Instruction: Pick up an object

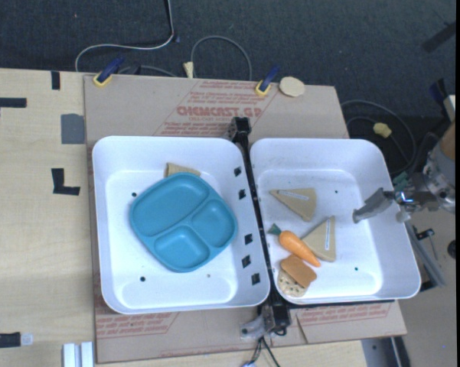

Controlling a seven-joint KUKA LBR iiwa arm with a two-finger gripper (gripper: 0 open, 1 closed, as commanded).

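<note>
Nearest the lens, the claw (365, 209) hangs over the right bin (367, 155) at its right rim; whether it is open I cannot tell, and nothing shows in it. Leftward in that bin lie wedges, carrot (299, 248) and cracker (297, 271). Picking looks not yet begun.

Dark blue-grey carpet (306, 21) across top of frame and down the right side. Pale wood bench top (30, 228) fills the left, marked with black tape angles and one grey square. Brown cardboard sheet (214, 105), red print, lies centre, clamped at its top edge. White cable (167, 14) loops over carpet, upper centre. Light even, soft.
</note>
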